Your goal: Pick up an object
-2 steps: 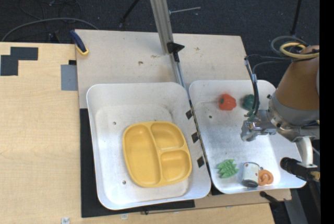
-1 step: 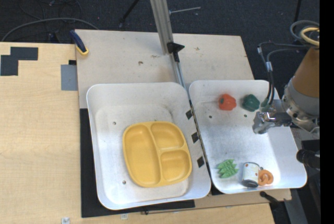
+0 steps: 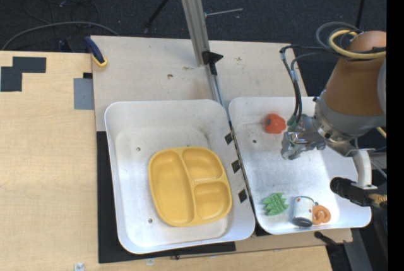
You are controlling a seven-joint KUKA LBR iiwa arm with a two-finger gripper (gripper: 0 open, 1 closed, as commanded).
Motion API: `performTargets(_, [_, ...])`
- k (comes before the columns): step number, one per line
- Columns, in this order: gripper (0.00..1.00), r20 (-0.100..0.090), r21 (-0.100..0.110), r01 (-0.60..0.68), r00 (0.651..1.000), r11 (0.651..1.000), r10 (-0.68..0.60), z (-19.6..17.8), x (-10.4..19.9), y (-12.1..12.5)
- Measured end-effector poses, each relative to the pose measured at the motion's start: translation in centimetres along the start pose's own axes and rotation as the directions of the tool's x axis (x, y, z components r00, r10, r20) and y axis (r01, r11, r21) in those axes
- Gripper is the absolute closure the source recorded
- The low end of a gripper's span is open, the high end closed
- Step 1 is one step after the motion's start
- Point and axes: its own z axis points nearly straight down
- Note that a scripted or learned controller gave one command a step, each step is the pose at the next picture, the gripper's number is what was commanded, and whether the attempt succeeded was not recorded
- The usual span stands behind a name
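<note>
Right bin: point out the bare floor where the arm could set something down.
In the right bin, bare floor lies mid-bin, between the gripper above and the green toy below. Crowded: top by the red tomato; bottom right with the metal can and orange ring.

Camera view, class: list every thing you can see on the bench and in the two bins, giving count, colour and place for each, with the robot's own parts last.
bins: two, white, side by side on the bench
tray: one, yellow, three compartments, in the left bin
tomato: one, red, top of the right bin, beside the gripper
leafy toy: one, green, bottom of the right bin
cup: one, silver, on its side, right of the leafy toy
ring: one, orange, against the cup
post: one, grey metal, behind the bins
arm: one, grey with orange band, over the right bin
gripper: one, metal, over the right bin, right of the tomato
</note>
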Motion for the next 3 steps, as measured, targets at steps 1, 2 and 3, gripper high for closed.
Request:
performTargets(1, [1.00, -0.001, 0.002, 0.000, 1.000, 1.000, 0.000, -0.4, 4.9, -0.4])
performTargets(2, [1.00, 0.000, 0.001, 0.001, 1.000, 1.000, -0.001, -0.5, 10.5, -0.1])
performTargets(3, [1.00, 0.002, 0.002, -0.001, 1.000, 1.000, 0.001, 0.4, 14.8, 0.3])
